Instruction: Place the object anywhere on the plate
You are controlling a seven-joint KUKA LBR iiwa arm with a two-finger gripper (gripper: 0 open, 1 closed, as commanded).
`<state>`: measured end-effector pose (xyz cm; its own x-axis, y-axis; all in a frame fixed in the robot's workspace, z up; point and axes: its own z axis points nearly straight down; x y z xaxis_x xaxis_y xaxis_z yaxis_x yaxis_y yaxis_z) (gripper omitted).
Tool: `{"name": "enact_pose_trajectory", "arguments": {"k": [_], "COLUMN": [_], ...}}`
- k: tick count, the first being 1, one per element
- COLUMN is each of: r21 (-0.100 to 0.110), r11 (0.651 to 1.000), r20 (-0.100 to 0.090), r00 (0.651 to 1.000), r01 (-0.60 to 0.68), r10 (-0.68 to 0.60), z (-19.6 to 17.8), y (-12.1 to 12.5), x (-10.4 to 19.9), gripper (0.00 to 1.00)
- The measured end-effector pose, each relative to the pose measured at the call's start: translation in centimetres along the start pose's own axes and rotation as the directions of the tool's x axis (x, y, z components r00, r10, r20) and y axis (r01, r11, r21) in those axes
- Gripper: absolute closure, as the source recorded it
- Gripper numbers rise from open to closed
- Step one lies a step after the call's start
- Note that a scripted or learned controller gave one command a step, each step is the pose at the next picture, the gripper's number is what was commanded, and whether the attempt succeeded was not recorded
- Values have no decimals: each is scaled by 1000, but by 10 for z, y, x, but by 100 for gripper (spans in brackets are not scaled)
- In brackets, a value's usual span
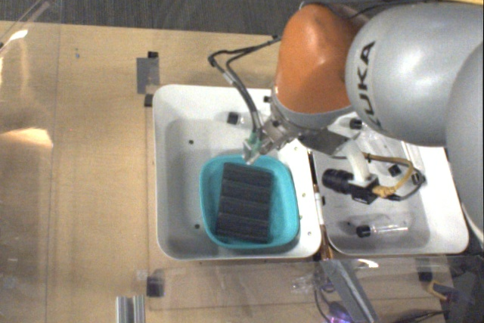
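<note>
Gripper (pixel 254 149) hangs at the far rim of the plate (pixel 286 194), tip pointing down toward the teal edge. Too small and too shadowed by the wrist to read, so I cannot tell if it is apart or together; nothing visible is clamped in it.

Block (pixel 244 202), black and ribbed, lies flat on the plate, roughly centred, long side running away from the camera, clear of the tip. It sits fully inside the rim, so it looks settled, not propped.

Plate is in the left bin (pixel 178 163), toward the near right corner, which keeps it inside easy reach of the arm (pixel 408 64) coming in from the right. A black bit (pixel 233 117) lies loose near the far wall of that bin, apart from the plate. A tube (pixel 376 227) lies in the right bin (pixel 446 215), not part of this.

Judgement: placement looks done, since the block rests on the plate with the gripper off it. What remains is likely a lift straight up, avoiding the rim.
</note>
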<state>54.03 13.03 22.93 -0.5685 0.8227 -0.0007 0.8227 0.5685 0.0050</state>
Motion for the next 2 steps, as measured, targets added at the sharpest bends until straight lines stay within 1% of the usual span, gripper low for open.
{"name": "enact_pose_trajectory", "arguments": {"k": [1, 2], "r21": [0, -8], "r11": [1000, 996], "r20": [0, 7], "r00": [1000, 996], "r01": [-1, 86], "r10": [1, -85], "z": [0, -181], "y": [0, -67], "x": [-1, -28], "gripper": [0, 0]}}
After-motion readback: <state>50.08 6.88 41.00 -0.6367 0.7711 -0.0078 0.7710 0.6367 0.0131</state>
